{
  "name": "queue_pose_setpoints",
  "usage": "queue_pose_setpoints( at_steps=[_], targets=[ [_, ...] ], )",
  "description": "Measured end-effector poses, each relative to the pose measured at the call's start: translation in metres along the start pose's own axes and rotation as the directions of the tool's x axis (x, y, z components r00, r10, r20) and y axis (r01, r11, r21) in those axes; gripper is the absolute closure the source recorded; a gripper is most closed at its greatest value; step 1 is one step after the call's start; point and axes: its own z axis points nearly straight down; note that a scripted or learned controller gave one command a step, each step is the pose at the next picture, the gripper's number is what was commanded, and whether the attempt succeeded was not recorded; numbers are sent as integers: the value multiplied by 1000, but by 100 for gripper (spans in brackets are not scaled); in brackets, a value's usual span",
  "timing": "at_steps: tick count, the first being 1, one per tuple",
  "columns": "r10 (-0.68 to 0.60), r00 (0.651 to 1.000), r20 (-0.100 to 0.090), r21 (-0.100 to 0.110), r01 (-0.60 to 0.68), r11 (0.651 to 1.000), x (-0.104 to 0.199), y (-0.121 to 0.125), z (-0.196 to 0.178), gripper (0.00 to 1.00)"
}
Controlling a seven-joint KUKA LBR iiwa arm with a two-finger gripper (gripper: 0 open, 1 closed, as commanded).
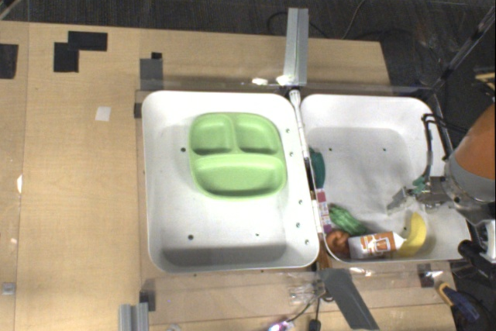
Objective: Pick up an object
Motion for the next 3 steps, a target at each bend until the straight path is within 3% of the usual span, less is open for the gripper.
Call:
queue_pose_setpoints(
  at_steps=[1, 2, 3],
  targets=[
    [157, 988, -5, -7, -158, 987, 2, 4, 4, 0],
    [32, 999, 7, -17, -32, 999, 3, 5, 4, 0],
    [46, 999, 2, -15, -46, 999, 2, 5, 4, 0]
  ],
)
